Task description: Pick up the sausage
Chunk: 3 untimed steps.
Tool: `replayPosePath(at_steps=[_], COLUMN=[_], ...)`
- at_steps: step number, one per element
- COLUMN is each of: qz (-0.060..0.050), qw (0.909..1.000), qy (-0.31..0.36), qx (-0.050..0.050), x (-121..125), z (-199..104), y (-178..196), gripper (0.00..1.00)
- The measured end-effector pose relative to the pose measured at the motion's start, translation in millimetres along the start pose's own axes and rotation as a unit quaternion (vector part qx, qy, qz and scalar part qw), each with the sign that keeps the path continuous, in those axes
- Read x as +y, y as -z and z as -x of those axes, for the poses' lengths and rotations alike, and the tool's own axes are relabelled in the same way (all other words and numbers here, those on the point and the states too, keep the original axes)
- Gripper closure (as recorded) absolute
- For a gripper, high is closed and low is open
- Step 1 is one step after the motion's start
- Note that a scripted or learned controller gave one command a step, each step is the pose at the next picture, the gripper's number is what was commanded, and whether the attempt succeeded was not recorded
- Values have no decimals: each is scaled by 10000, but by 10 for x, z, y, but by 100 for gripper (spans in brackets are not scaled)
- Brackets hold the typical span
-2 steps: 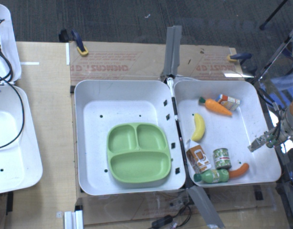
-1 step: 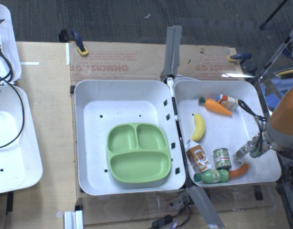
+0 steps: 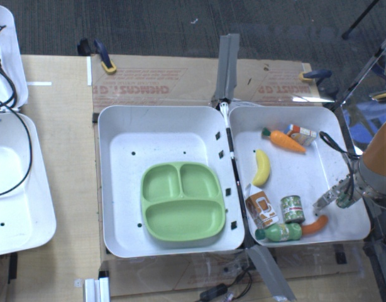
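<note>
— What's laid out in front of you?

— A brown surface (image 3: pixel 61 168) carrying two white bins side by side. The left bin (image 3: pixel 111 168) holds a green divided plate (image 3: pixel 182 201). The right bin (image 3: pixel 344 231) holds the small things.

— Which ones?

— A yellow banana (image 3: pixel 261 167) near the middle, an orange carrot (image 3: pixel 285 141) toward the far wall with a small packet (image 3: pixel 303 131) just beside it. Along the near wall: a brown carton (image 3: pixel 261 209), a green can (image 3: pixel 292 208), a green bottle (image 3: pixel 281 233) lying down.

— And the sausage?

— The sausage (image 3: pixel 315 225) lies at the near right corner of that bin, just beside the bottle's end, below the can.

— Your hand?

— My hand (image 3: pixel 328 199) sits low over the bin's right side, just above the sausage. Whether it's wide or narrow, I cannot tell; nothing shows between its tips.
</note>
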<state>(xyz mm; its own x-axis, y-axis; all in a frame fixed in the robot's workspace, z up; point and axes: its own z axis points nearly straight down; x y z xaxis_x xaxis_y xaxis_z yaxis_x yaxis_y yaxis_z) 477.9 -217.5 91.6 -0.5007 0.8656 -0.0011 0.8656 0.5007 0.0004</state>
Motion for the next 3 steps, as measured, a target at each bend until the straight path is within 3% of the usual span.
replayPosePath(at_steps=[1,2,3], qz=[-5,0,-4], qw=[10000,9994,9989], qy=[68,348,465], qx=[9,-3,5], x=[87,-2,42], z=[-154,5,-77], y=[-3,2,-2], gripper=[0,0,0])
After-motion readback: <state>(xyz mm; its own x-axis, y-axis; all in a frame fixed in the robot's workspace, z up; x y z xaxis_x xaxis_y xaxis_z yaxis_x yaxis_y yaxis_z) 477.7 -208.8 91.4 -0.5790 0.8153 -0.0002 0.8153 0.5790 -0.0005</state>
